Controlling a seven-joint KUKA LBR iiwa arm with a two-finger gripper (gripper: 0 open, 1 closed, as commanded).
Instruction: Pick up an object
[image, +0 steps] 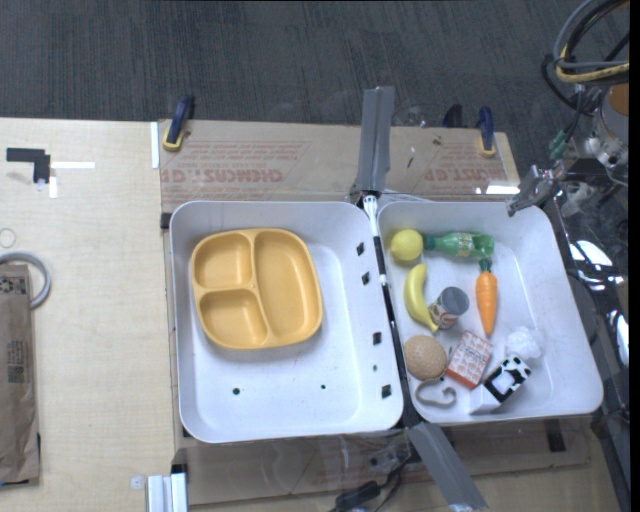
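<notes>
The right bin (560, 300) holds several small objects: a yellow lemon (405, 245), a green bottle (458, 243) lying on its side, an orange carrot (486, 300), a banana (416, 297), a small can (452, 305), a tan ball (425, 356), a red and white box (469, 360) and a black-and-white piece (508, 378). My gripper (530, 190) hangs at the bin's far right corner, above the rim and apart from every object. Nothing shows in it.
The left bin (200, 400) bears a yellow divided plate (258, 288). A white crumpled bit (524, 343) and a grey hook (437, 395) lie in the right bin's near part. A grey divider (376, 130) stands behind the bins. Cables hang at the far right.
</notes>
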